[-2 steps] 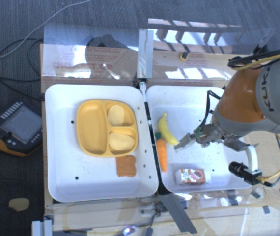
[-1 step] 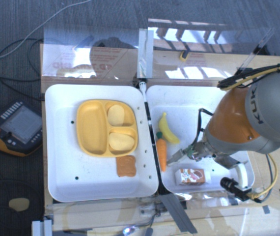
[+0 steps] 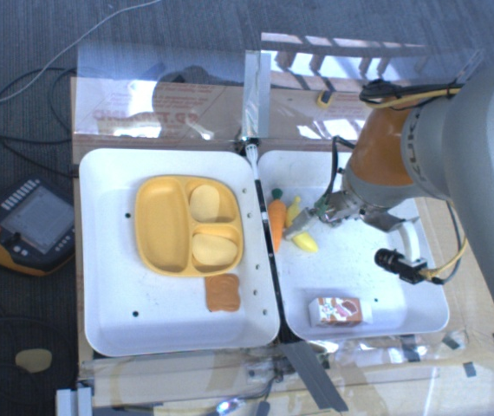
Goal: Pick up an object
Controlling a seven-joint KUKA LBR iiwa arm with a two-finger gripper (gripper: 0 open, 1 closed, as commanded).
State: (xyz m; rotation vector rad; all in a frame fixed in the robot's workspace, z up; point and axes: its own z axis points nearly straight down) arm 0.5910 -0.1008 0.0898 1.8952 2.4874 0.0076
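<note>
Fingers first, and it is a hard call: the gripper is down low in the right bin, its tip pointing left toward the divider, but from this slanted overhead angle I cannot tell whether the fingers are apart or together, and nothing shows between them. What is plain is where the tip sits: right in a tight cluster of toy food against the bin's left wall. An orange carrot lies along that wall, a small yellow piece is just beside it, and a rounder yellow lemon-like piece sits just below the tip, near enough that it may be touching. The arm comes in from the right and bends down steeply, which reads as a reach for that cluster; crowding against the wall looks like the risk. Well apart, near the bin's front edge, a small boxed item lies flat. Over in the left bin rest a yellow divided tray and a brown slice just below it.
</note>
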